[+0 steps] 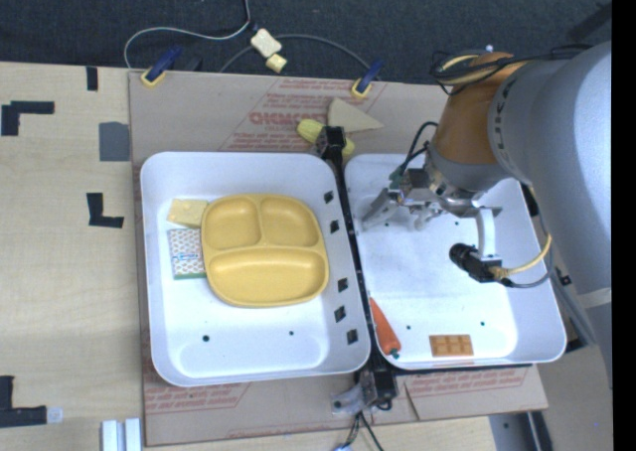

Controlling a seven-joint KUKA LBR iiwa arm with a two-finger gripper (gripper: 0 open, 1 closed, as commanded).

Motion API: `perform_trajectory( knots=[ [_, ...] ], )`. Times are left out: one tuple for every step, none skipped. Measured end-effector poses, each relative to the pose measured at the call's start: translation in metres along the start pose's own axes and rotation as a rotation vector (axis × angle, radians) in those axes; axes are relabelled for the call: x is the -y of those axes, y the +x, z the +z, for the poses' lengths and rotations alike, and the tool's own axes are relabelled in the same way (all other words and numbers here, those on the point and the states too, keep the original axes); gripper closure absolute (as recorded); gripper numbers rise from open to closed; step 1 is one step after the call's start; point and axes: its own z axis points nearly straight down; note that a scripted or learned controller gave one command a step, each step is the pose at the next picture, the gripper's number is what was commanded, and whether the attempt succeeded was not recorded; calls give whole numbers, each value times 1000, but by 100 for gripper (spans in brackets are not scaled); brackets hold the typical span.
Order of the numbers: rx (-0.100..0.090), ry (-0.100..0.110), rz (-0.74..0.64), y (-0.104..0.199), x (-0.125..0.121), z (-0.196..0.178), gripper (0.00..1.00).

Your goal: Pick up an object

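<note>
My gripper (401, 211) hangs low over the upper left part of the right bin (517, 240). Its two fingers are spread apart, one finger (376, 209) pointing toward the divider between the bins, and nothing sits between them. An orange carrot (384, 328) lies along that bin's left wall near the front. A small orange waffle-like tile (450, 345) rests by the front wall. Both lie well below the gripper in the view. The grey arm with its orange band (467, 126) covers the bin's upper right.
The left bin (248, 350) holds a yellow divided plate (264, 248), a pale yellow block (186, 212) and a blue patterned card (184, 251) at its left. A yellow object (312, 129) and clamps sit behind the bins. A black cable loop (477, 265) hangs off the wrist.
</note>
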Motion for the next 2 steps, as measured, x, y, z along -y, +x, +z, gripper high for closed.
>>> perform_trajectory(
  knots=[
    [1, -5, 0, -2, -29, 21, 0],
    [2, -5, -1, -7, -54, 20, 0]
  ],
)
